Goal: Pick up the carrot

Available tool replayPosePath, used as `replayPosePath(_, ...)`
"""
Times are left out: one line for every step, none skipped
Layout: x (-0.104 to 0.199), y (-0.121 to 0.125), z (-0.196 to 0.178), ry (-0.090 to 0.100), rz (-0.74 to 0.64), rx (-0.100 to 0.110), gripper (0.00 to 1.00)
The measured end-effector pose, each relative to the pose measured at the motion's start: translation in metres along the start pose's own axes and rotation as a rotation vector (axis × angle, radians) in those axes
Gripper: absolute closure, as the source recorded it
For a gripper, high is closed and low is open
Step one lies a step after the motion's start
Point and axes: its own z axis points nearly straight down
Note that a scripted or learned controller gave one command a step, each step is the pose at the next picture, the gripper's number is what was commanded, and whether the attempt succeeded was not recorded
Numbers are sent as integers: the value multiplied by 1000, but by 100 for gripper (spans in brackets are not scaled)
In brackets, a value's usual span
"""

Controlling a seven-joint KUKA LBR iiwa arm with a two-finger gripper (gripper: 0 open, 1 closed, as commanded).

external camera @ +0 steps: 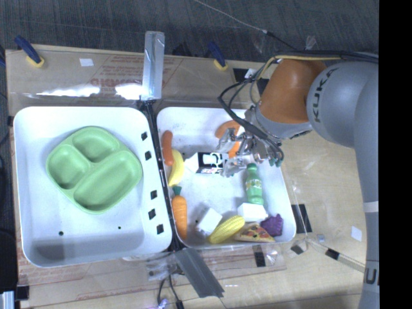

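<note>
Carrot (179,216) sits at about 7 o'clock in the right bin (199,122), a smooth, tapered orange plastic cone lying lengthwise along the left wall with a white block (209,221) just beside it at 3 o'clock. Up near the bin's centre, the gripper (230,159) hangs over a cluttered patch next to a glossy green bottle (253,185), and whether it is released or clenched cannot be told. Done well, I judge, the descent straddles the carrot's thicker middle across its width, clear of the wall and the curved yellow banana (176,167) at its 12 o'clock.
</note>
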Motion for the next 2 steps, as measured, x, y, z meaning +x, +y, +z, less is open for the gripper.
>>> replayPosePath(46,43,-50,5,166,-2,100)
replayPosePath(129,66,-70,9,390,-2,100)
